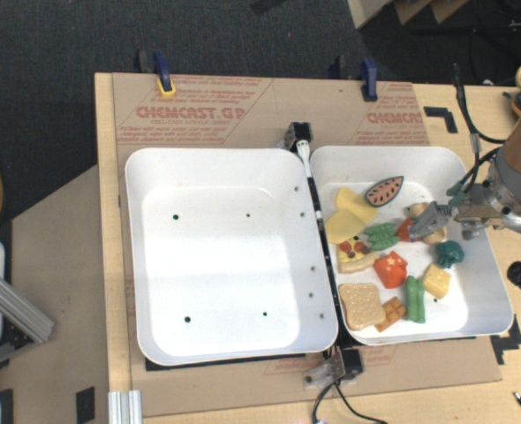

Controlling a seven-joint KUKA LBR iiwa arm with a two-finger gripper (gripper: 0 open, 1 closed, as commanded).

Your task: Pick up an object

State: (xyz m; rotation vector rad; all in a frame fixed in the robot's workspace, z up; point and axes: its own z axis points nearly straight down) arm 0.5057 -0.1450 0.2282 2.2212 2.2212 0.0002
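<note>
Near edge first: in the right bin (486,312), at abt 6 o'clock, a slice of toast (360,304) lies flat w/ a brown cracker piece (390,312) touching its right side. Just beside that, a green pickle-like piece (415,299) lies roughly upright in view, and a pale yellow cheese wedge (436,282) sits at its 2 o'clock. A red pepper (391,268) sits mid-bin; a pizza slice (353,253) is at its 9 o'clock, against the bin's left wall. Dark teal broccoli (449,253) is twd 3 o'clock.

Further back — a leafy green piece (381,235), yellow wedges (352,210), and a watermelon slice (385,190) at abt 12 o'clock.

The arm (508,179) enters from 3 o'clock, wrist bent low over the bin, gripper (426,223) pointing twd 9 o'clock. Its tip sits right at a small tan and red item (408,229) — can't tell if the pincer is wide, narrow or gripping.

The left bin (146,263) lies alongside, touching the right one.
</note>
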